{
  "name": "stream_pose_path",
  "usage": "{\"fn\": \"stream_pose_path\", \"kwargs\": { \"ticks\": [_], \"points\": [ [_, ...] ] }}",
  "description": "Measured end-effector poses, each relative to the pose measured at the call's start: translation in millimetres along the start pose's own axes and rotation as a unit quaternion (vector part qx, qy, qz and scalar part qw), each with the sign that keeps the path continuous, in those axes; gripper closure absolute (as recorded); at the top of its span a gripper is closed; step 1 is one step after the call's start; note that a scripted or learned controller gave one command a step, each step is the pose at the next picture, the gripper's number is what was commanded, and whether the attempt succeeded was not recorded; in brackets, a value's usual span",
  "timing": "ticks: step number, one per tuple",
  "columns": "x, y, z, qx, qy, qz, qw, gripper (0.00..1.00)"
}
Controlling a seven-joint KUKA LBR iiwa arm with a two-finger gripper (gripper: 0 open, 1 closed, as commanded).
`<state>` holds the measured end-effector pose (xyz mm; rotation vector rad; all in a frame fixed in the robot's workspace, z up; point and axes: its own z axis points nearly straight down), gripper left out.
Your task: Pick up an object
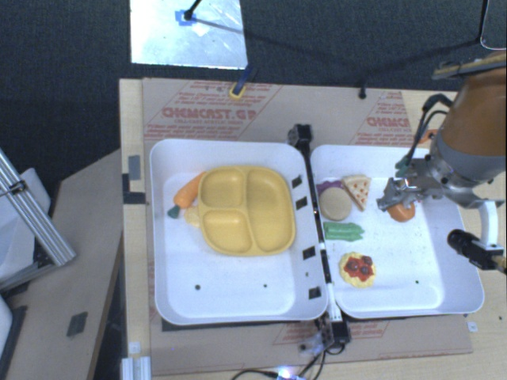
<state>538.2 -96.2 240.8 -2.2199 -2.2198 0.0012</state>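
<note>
Dark carpet surrounds a pale wooden counter [95,212] topped with a printed cardboard sheet [261,105], on which two shallow white bins sit side by side, touching along a black clip strip. On the left, the left bin [238,299] holds a yellow divided plate [242,210] in its far half, with a toy carrot [188,190] lying against the plate's left edge.

On the right, the right bin [412,283] carries several play-food pieces. At its far left lie a purple-and-tan onion piece [334,200] and, just beside it on the right, a pizza slice [358,190]. Nearer sits a green pea pod [343,230], and nearer again a small round pizza with red topping [358,268].

Reaching in from the right, the grey arm with its orange band [479,117] has its end effector [398,199] low over the far right part of that bin. An orange-red round object [403,212], perhaps a toy tomato, lies directly under it, touching or very close to the metal tips. How wide the end effector stands cannot be told from this angle, nor whether the object is gripped or resting on the bin floor.
</note>
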Motion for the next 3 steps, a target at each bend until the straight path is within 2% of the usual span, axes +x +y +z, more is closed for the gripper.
{"fn": "stream_pose_path", "kwargs": {
  "ticks": [1,2,3],
  "points": [
    [29.0,-30.5,20.3,0.0,0.0,-0.002,1.0,1.0],
    [17.4,-28.5,23.9,-0.001,0.0,-0.001,1.0,1.0],
    [12.3,-33.2,9.2,-0.003,-0.001,-0.001,1.0,1.0]
  ]
}}
